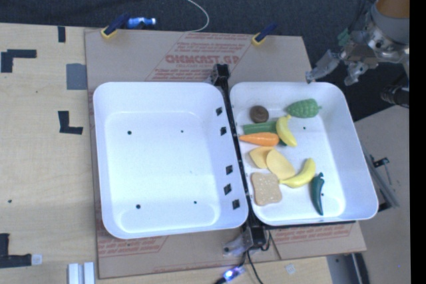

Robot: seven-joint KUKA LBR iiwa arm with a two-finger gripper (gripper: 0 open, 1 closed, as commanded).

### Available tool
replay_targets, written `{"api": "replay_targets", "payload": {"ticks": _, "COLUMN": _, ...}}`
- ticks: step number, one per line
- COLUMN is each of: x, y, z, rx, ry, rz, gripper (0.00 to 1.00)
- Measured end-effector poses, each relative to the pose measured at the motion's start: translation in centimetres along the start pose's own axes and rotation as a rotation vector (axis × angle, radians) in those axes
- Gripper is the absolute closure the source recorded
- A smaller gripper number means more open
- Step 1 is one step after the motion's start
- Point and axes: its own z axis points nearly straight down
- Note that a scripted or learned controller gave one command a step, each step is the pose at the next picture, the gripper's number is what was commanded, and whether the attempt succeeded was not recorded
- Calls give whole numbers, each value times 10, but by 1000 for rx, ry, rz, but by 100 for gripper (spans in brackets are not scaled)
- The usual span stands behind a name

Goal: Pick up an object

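Note:
The right bin (353,143) holds several toy foods. A brown round piece (259,114) and a green bumpy one (303,108) lie at its far end. Below them are a green cucumber (259,128), an orange carrot (259,139) and a small banana (286,132). Nearer the front lie two yellow slices (273,161), a larger banana (301,174), a bread slice (267,189) and a dark green pepper (317,193). My gripper (336,71) hangs above the bin's far right corner, open, with nothing between its fingers.
The left bin (106,143) sits beside the right one, with black clips along the shared wall (229,143). Both rest on a cardboard sheet (193,56) held by blue-and-yellow clamps (126,23). A white cable (193,3) curls at the back.

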Motion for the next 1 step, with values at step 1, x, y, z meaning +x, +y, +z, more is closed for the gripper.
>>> {"api": "replay_targets", "payload": {"ticks": 1, "x": 1, "y": -28, "z": 204, "rx": 6, "ry": 2, "rz": 2, "gripper": 0}}
